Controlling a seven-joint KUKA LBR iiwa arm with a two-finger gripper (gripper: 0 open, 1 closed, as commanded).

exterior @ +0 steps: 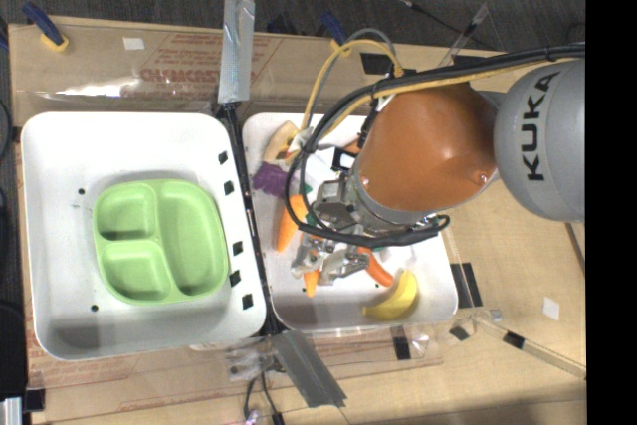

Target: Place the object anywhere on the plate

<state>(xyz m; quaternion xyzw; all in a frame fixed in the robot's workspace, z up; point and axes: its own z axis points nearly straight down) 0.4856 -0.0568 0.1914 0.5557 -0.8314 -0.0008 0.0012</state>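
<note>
A light green plate (159, 241) with three compartments lies in the left bin (60, 144). My gripper (323, 264) is down in the right bin (438, 304), low among the toy foods. Right by it lie an orange carrot-like piece (287, 222) and a smaller orange piece (311, 282). A yellow banana (395, 299) rests near the bin's front right. A purple item (268, 177) and a tan item (283, 138) lie toward the back left of that bin. The wrist and cables hide the rest of the bin's contents.
The orange band (428, 149) and grey arm body (542, 149) cover the right bin's back right part. A grey bar (236, 50) stands behind the divider between the bins. A blue clamp (45, 25) sits at the bench's far left corner.
</note>
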